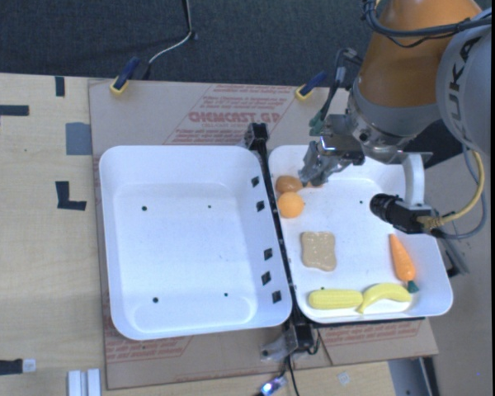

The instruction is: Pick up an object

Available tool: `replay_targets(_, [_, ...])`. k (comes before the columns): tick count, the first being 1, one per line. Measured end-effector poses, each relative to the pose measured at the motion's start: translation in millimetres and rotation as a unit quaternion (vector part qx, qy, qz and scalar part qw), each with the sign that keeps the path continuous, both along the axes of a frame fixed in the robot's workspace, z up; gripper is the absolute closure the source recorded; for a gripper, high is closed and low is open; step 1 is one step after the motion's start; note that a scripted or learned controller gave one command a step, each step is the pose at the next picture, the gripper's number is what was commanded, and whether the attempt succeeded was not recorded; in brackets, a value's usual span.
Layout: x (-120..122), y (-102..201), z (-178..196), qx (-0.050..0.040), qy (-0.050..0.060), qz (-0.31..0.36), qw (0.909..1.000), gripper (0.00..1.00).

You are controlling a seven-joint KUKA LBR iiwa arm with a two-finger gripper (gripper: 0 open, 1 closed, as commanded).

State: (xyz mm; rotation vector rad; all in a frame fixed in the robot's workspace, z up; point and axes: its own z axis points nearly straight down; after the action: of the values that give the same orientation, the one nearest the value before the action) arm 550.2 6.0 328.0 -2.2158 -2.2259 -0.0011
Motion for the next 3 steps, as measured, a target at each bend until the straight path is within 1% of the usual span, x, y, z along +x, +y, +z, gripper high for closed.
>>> replay_targets(1, [-13,27,65,-0.0001,-0.003,0.0,1.0,1.0])
replay_targets(2, [-23,100,146,0.0011,-0.004,0.003,1.0,1.0])
replay_targets(3, [-54,180,172,0.0008,-0.001,0.004,1.0,1.0])
